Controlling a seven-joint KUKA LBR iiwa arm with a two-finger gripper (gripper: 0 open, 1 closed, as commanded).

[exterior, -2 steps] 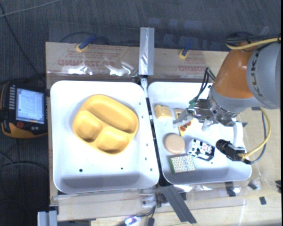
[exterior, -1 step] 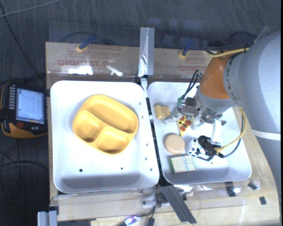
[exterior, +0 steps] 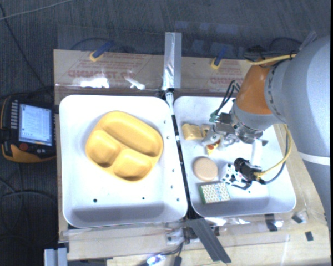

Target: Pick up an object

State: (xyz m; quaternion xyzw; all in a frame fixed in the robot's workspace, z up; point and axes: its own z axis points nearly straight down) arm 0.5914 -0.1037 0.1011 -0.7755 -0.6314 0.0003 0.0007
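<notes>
A single fixed camera sits above the bench and looks down at a slight slant, far enough back to take in both white bins whole. The left bin (exterior: 72,204) and the right bin (exterior: 277,201) lie side by side across the middle of the frame. Dark carpet (exterior: 39,32) fills the top and left margins. The arm (exterior: 299,93) enters from the right edge.

The left bin (exterior: 72,204) has bare floor along its near edge; a yellow tray (exterior: 124,144) fills its middle. The right bin (exterior: 283,198) is crowded, its right edge bare.
</notes>
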